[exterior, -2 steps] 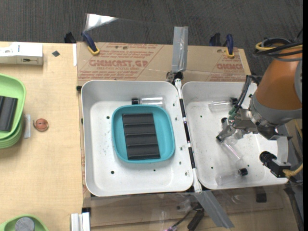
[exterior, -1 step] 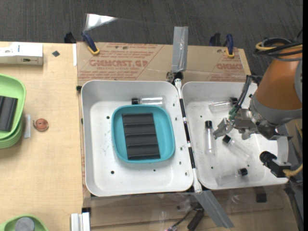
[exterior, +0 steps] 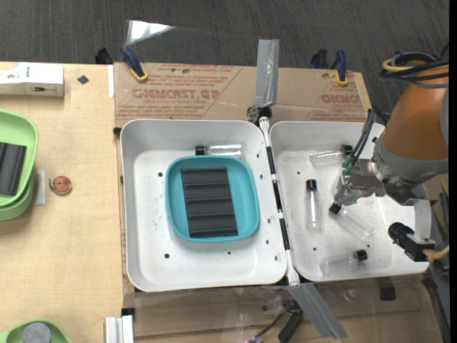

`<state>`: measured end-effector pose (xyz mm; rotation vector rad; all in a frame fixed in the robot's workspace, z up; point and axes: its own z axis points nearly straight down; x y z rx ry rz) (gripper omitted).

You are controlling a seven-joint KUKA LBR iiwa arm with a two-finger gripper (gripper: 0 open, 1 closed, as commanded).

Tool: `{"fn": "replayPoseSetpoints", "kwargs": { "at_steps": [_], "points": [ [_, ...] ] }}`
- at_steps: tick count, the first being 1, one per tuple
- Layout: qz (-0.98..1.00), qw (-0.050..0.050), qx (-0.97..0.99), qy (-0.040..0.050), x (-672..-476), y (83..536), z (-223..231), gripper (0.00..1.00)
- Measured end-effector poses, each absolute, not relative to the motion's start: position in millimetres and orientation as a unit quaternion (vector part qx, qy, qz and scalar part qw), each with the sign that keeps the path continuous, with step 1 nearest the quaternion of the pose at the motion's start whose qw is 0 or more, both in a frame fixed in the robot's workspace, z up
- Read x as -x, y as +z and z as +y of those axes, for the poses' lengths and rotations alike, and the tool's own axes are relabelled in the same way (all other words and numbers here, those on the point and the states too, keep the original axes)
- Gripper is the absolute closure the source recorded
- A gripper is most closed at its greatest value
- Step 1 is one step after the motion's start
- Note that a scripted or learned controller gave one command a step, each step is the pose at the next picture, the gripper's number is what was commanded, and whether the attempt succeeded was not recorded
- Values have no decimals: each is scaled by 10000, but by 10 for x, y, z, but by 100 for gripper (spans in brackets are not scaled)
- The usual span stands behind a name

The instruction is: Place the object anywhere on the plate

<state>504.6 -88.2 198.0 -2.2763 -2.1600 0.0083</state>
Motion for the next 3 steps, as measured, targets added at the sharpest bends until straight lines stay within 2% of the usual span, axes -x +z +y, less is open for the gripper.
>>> {"fn": "replayPoseSetpoints", "kwargs": {
  "at_steps": [1,2,3],
  "points": [
    [-7641,15,6451,13,-4772,1905,-455,100],
    [-7993,9,6009,13,-4774,1905,344,100],
    [-7992,8,6011,13,-4774,1906,341,0]
  ]
}}
